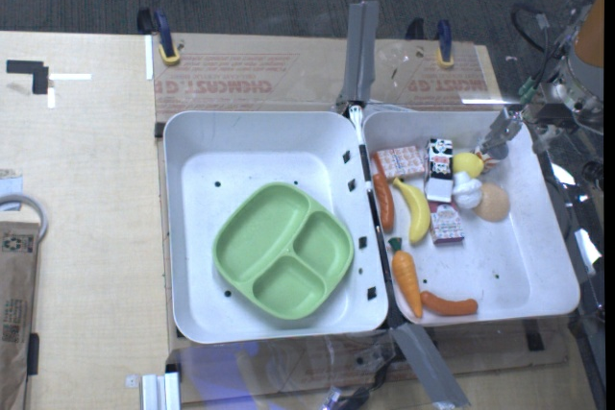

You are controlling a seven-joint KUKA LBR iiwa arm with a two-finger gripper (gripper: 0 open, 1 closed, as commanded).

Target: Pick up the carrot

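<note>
The carrot (405,280), orange with a small green top, lies along the left wall of the right bin (538,278), near its front corner. My gripper (496,143) hangs over the far right part of that bin, close to a yellow lemon (467,163), well away from the carrot. Nothing shows between it and the carrot but other toy food.
Right bin also holds a banana (415,209), two orange-red sausages (384,197) (449,304), a milk carton (439,158), small boxes (446,224), a white bulb (467,194) and an egg (493,204). The left bin (192,158) holds a green divided plate (282,251).
</note>
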